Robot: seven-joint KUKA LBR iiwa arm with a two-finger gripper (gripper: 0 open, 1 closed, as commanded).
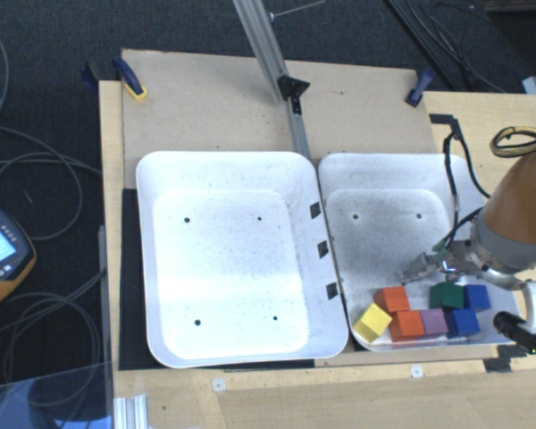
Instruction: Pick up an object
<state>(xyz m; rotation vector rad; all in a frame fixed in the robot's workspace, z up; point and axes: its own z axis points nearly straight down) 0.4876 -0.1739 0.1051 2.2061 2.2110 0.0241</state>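
You see the arm (518,213) entering from the right, its gripper (439,264) low inside the right bin (375,172), just above the cluster of blocks; whether it is parted or closed you cannot tell, since the wrist hides the working end; no block is visibly held, so you should judge the pick as not yet made; the approach looks done, the grasp and the lift remain.

The right bin holds all the objects, gathered along its near edge toward the near right corner: a yellow block (372,322) tilted against the near rim; two orange blocks (394,298) touching one another, one behind the other; a purple block (435,321) just beside the nearer orange one; a green block (447,294) behind it; two blue blocks (476,297) at the right end; the green block lies nearest the gripper and is your likeliest target.

The left bin (161,177) shows a bare white floor with dark speckling.
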